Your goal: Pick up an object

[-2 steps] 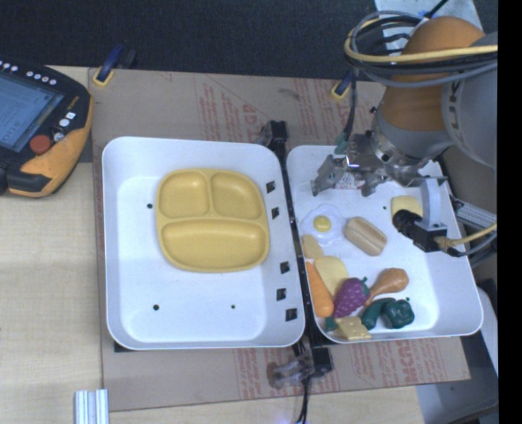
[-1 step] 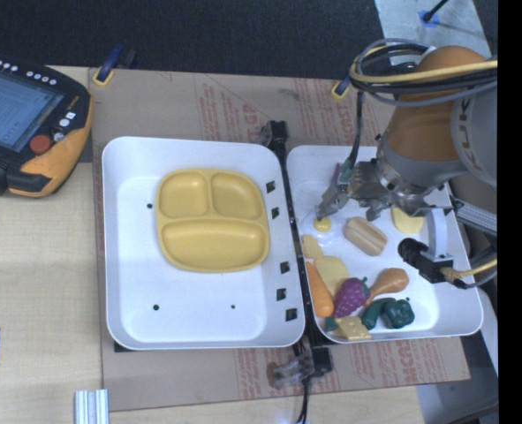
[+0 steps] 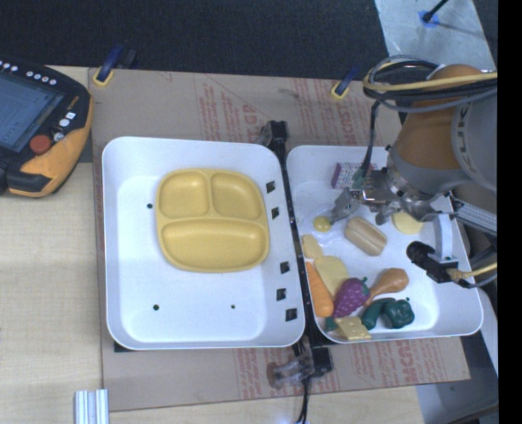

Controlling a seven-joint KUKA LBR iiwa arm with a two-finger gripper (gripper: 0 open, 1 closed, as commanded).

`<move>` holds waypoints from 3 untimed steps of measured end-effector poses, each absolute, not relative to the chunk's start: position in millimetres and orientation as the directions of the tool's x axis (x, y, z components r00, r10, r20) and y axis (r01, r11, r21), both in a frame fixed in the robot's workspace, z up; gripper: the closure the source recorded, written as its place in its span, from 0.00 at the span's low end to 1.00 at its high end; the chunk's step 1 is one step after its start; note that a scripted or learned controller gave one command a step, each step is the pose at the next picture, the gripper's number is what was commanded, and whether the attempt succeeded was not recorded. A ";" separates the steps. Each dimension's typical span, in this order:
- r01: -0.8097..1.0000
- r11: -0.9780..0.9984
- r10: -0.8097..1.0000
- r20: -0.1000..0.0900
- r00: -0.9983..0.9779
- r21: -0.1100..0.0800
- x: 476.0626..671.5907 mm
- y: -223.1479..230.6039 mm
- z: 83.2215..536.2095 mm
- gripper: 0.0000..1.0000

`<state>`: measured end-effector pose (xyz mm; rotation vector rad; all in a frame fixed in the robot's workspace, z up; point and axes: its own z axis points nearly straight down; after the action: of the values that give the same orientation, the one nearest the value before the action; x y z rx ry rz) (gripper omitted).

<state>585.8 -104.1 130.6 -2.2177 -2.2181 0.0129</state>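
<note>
Over right bin's (image 3: 300, 162) far edge: grey arm (image 3: 446, 126), gripper (image 3: 356, 203) low, fingers parted narrow, gripping nothing. Left bin (image 3: 119, 237) middle: yellow divided plate (image 3: 213, 218). Right bin centre: tan bread roll (image 3: 366, 236) just beside fingertips. Near edge: drumstick (image 3: 388, 281), carrot (image 3: 319, 291), purple grapes (image 3: 350, 296), green pepper (image 3: 393, 313).

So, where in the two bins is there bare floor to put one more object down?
The left bin has bare floor all around the yellow divided plate, widest along its near edge below the plate. The right bin is crowded: the carrot, grapes and drumstick fill its near half, and the end effector hangs above the rest.
</note>
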 end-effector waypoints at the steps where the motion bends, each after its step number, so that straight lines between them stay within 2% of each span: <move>1: 1.000 0.001 1.000 -0.001 -0.001 -0.009 563.1 -131.4 89.6 0.00; 2: 1.000 0.007 1.000 0.000 -0.007 0.004 636.9 -115.9 93.0 0.00; 3: 1.000 0.001 1.000 0.000 -0.001 -0.006 547.4 -117.9 92.8 0.00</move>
<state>547.4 -117.9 92.8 -2.2172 -2.2194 0.0065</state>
